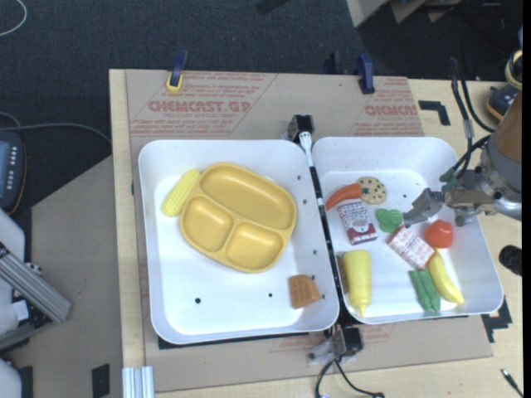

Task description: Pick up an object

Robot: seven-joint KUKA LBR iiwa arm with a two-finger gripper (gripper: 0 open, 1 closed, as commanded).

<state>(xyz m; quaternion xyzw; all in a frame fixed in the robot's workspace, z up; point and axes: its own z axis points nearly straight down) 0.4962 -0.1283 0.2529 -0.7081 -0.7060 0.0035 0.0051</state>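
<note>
Currently gripper (425, 205) hangs over the right bin (473, 301), fingers slightly apart, nothing between them. Tips sit just beside the green toy (388, 219) and above the red-white packet (410, 246); tomato (440, 234) and banana (446, 279) close by. Left bin (158, 247) has the yellow divided tray (236, 215), corn (180, 191), and a cracker (304, 291).

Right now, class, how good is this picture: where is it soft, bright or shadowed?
Camera view: even, soft light, faint shadows under the yellow tray; the white bins look bright but keep detail; small toys such as the cookie are soft; the gripper is slightly blurred.
</note>
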